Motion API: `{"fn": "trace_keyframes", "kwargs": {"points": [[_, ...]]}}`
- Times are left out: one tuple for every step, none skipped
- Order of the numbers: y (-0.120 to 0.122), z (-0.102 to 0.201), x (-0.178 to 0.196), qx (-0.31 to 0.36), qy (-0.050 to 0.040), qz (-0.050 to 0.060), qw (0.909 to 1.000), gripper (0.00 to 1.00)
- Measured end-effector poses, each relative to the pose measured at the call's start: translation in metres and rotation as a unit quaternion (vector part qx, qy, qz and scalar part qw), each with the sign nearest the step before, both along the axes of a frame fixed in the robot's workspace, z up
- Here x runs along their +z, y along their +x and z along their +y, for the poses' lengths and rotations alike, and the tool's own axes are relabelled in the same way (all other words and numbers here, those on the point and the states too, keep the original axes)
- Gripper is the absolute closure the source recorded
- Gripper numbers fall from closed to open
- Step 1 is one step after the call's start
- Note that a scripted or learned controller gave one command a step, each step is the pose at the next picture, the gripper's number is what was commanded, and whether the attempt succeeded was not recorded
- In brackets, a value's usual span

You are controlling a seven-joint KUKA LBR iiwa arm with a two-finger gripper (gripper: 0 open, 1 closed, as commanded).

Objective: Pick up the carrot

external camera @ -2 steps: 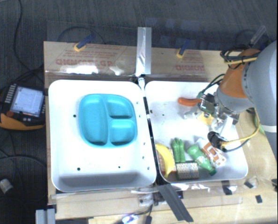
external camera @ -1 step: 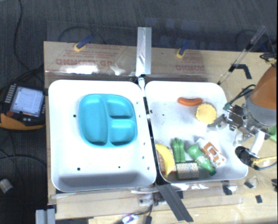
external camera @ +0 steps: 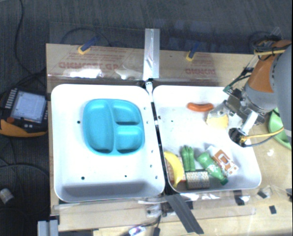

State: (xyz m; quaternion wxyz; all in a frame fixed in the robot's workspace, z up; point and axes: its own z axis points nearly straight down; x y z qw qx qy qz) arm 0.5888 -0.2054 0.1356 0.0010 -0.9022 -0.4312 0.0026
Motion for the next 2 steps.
{"fn": "trace_keyframes", "kwargs": {"points": [[-0.107, 0.002, -0.016, -0.157, -0.0003, 0.001, 0.9876, 0.0], [-0.081, 0.018, -0.013, -0.097, 0.0012, 0.001, 0.9952, 0.0]]}}
